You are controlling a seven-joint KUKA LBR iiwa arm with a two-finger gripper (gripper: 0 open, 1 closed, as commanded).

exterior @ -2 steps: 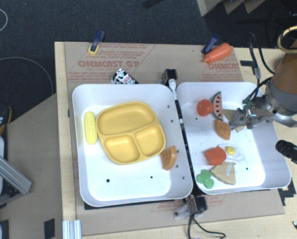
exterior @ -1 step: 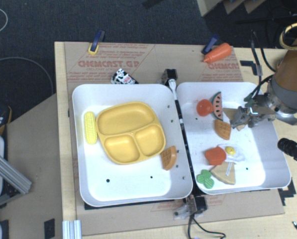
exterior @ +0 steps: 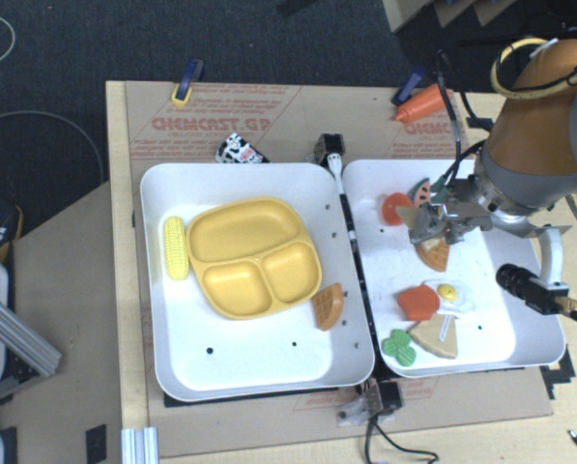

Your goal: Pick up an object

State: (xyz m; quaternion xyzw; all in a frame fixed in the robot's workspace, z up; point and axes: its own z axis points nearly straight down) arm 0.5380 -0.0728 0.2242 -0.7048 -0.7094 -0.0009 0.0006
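With the pincer's [exterior: 433,230] state impossible to tell, the tan wedge [exterior: 434,253] just beneath it could be nudged aside rather than gripped.

We have a single fixed camera set above the bench [exterior: 124,259], looking down at a slant so the far edge of the board sits toward the top of the frame. It stands far enough back that we take in both the left bin [exterior: 162,259] and the right bin [exterior: 520,351] whole, plus dark floor around them. The arm [exterior: 539,114] enters from our right
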